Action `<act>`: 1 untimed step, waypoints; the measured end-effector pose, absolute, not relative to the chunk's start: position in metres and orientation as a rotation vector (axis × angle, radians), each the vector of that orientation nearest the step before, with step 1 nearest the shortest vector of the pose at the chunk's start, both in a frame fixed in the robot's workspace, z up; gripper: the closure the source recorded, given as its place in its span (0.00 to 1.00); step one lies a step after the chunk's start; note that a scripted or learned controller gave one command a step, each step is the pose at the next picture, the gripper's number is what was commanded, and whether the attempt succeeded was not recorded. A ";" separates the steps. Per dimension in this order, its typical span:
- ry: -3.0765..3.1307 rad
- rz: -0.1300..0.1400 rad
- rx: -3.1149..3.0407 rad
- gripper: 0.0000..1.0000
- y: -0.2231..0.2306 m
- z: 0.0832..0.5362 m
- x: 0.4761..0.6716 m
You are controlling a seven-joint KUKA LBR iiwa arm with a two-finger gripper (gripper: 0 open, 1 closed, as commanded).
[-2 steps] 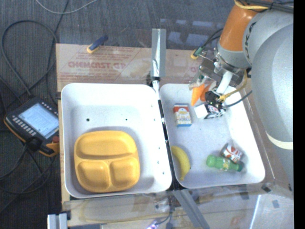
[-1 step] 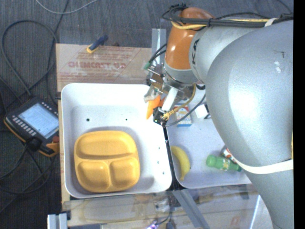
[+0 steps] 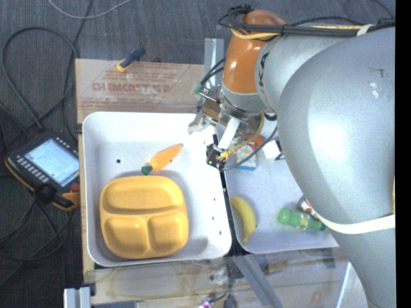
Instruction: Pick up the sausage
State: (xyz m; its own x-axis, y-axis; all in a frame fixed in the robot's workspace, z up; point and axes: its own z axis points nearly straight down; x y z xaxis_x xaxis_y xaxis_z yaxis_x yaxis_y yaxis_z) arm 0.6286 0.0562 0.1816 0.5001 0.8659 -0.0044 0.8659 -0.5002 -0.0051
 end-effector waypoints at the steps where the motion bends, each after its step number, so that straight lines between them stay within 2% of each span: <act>1: -1.468 0.009 -2.778 0.00 -0.015 0.182 0.655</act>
State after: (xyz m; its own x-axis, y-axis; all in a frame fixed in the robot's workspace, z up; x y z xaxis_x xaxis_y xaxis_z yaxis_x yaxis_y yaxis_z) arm 0.6546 -0.0148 0.1821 0.5635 0.8261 -0.0054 0.8261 -0.5635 -0.0024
